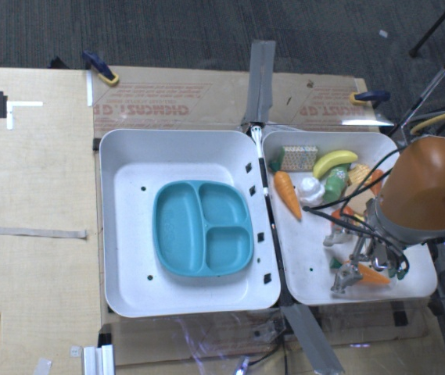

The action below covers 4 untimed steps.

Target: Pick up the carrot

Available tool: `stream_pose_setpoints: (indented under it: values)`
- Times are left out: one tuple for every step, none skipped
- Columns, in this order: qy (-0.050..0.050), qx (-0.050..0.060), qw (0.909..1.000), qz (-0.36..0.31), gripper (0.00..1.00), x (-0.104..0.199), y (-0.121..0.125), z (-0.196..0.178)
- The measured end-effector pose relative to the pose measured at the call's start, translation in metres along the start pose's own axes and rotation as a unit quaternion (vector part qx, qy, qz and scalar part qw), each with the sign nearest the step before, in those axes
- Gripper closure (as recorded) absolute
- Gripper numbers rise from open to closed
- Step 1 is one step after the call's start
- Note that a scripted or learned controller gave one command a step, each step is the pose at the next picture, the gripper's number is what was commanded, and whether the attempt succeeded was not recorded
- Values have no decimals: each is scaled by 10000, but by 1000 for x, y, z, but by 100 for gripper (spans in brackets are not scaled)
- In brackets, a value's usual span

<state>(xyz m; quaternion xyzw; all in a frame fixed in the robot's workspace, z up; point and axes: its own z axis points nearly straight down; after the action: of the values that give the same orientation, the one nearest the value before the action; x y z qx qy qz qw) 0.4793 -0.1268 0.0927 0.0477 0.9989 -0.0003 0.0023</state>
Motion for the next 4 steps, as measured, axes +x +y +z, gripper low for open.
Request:
stream_pose_setpoints:
  values:
    - [9,-5,9987,508,0,-108,46,1]
    - [171,53,9607,2771,0,-130,19,4]
    - [18,6,9403,3403,0,-79,39,1]
    - [391,206,9044,4243,0,-153,34,6]
